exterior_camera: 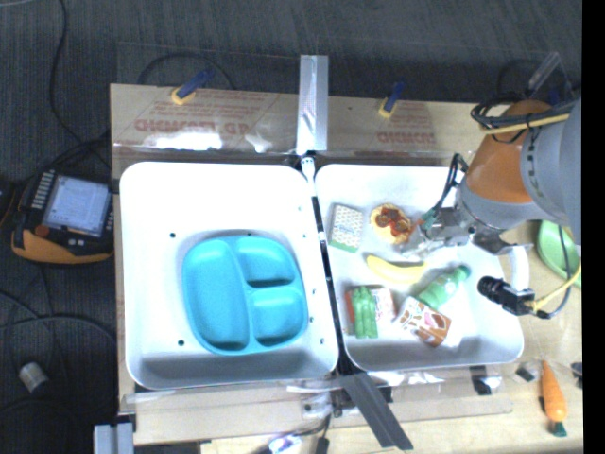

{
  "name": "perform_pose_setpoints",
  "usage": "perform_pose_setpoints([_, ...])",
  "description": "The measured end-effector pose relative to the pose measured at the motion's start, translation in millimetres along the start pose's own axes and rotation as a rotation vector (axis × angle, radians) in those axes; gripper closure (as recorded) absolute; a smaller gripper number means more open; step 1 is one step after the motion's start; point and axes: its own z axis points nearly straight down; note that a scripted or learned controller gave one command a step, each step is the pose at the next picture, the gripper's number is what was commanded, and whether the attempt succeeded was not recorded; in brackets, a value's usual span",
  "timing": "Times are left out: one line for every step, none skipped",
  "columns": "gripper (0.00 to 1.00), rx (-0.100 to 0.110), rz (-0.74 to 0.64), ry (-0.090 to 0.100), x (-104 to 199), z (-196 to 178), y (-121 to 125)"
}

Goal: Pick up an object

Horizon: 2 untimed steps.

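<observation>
Fingers (425, 237) low in the right bin (492, 348) — released or clenched, cannot tell. Just below them: banana (392, 270), light, smooth, curved; grip across the middle. Beside it, green bottle (441, 287) — rigid, slippery, prone to roll. Farther off: patterned carton (423, 323), light, crushable; take by flat sides.

text: none legible | cardboard backing (217, 121): faint red print, unreadable | packets: too small

Arm (553, 164) cut off at right edge
</observation>
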Motion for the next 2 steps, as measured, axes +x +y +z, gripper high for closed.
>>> perform_pose_setpoints([1.00, 0.018, 0.643, 0.000, 45, -6, 22])
perform_pose_setpoints([1.00, 0.018, 0.415, 0.002, 124, -84, -31])
